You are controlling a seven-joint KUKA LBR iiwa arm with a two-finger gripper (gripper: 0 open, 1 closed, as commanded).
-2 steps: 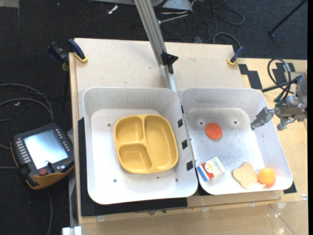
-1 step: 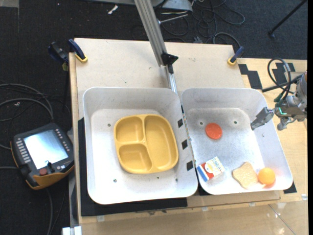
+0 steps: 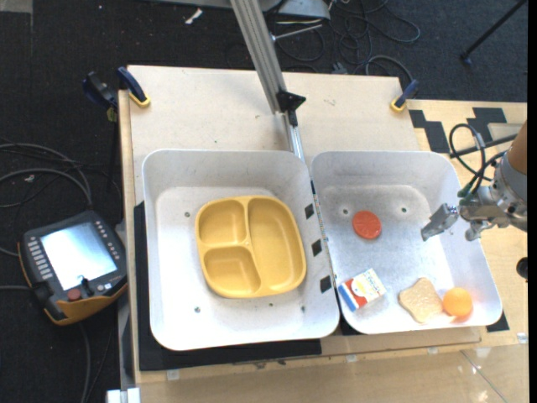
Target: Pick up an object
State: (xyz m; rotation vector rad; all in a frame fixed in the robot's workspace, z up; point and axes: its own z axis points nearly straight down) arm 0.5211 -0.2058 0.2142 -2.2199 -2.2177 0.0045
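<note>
Where the arm enters from the right, claw hangs over the right bin's right wall, fingers spread, nothing between them. Red disc mid-bin; carton, bread slice, orange along front. Yellow tray in left bin.

Pale bench, left white bin and right white bin (edges touching), yellow clamps at corners
</note>
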